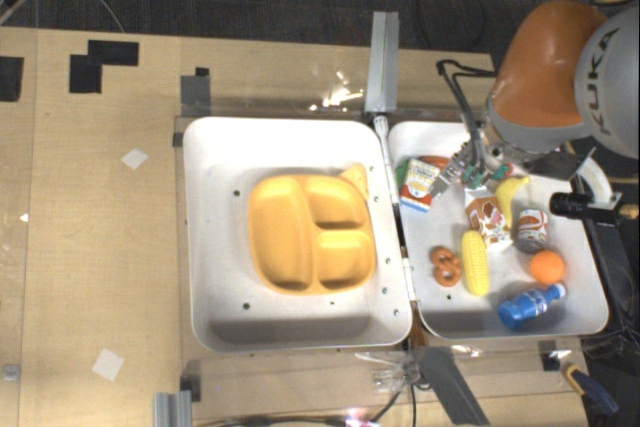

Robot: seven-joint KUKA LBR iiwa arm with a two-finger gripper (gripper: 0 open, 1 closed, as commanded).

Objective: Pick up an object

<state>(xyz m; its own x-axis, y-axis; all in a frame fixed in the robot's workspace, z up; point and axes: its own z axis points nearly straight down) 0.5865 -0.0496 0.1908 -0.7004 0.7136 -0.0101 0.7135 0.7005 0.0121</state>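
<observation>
While the gripper (474, 167) hovers beside the snack pouch (421, 183), I can't tell its opening; I'd pinch that light, crinkly pouch mid-body.

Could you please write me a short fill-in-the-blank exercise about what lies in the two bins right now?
1. The yellow divided tray lies in the ____ bin as the camera sees it.
2. The corn cob lies just right of the ____.
3. The round fruit right of the corn cob, the orange, lies just above the ____ bottle.
4. The gripper hovers over the ____ bin as the camera sees it.

Missing words: left; pretzel; blue; right
</observation>
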